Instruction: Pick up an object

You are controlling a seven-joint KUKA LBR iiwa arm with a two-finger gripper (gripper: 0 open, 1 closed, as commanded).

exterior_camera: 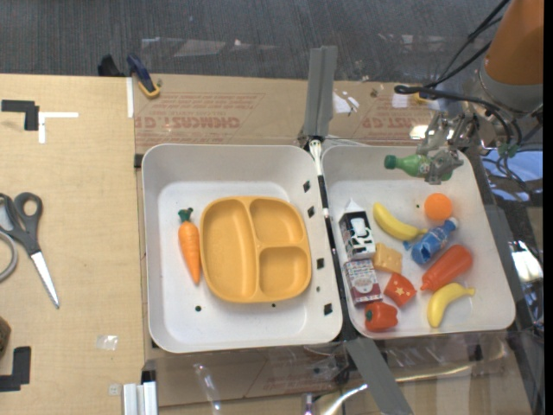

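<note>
Gripper (439, 164) hovering at the right bin's (497, 232) far edge, jaws pinching a green bottle (406, 163), orange ball (438, 207) and banana (395, 223) lying below

one fixed overhead camera slants down on both bins (155, 258).
</note>
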